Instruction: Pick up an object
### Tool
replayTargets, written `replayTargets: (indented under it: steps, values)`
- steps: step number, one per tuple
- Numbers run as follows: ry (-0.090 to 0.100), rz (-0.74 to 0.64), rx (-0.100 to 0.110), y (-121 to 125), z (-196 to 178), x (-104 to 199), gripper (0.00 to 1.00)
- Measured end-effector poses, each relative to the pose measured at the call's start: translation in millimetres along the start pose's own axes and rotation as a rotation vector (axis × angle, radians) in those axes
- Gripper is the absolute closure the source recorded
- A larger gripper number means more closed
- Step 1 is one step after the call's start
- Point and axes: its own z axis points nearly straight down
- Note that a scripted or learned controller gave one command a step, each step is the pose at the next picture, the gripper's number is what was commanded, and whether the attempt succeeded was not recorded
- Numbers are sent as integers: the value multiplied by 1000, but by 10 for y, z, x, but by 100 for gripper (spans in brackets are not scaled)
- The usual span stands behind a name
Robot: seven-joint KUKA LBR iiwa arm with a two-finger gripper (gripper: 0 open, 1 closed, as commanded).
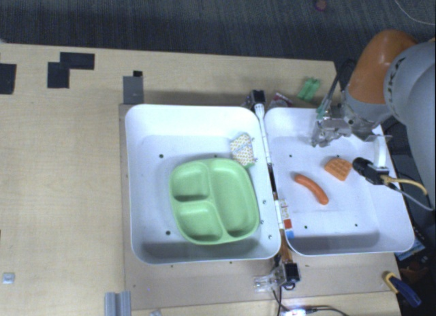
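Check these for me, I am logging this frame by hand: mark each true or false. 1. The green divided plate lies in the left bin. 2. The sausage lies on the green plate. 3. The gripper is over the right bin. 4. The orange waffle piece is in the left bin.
1. True: the green divided plate lies in the left bin.
2. False: the sausage lies on the right bin floor.
3. True: the gripper is over it.
4. False: the orange waffle piece is in the right bin.

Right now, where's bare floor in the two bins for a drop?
Right bin: bare along the near wall below the sausage, and its far-left corner. Crowded around the gripper and orange block. Left bin: a strip left of the green tray and the far-left corner; patterned item fills far-right.
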Motion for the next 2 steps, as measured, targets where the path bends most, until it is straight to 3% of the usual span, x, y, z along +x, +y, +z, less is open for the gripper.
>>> replayTargets:
  steps: [1,2]
  values:
    - [0,0,0,-1,2,0,0]
    - [0,6,3,-706,104,454,0]
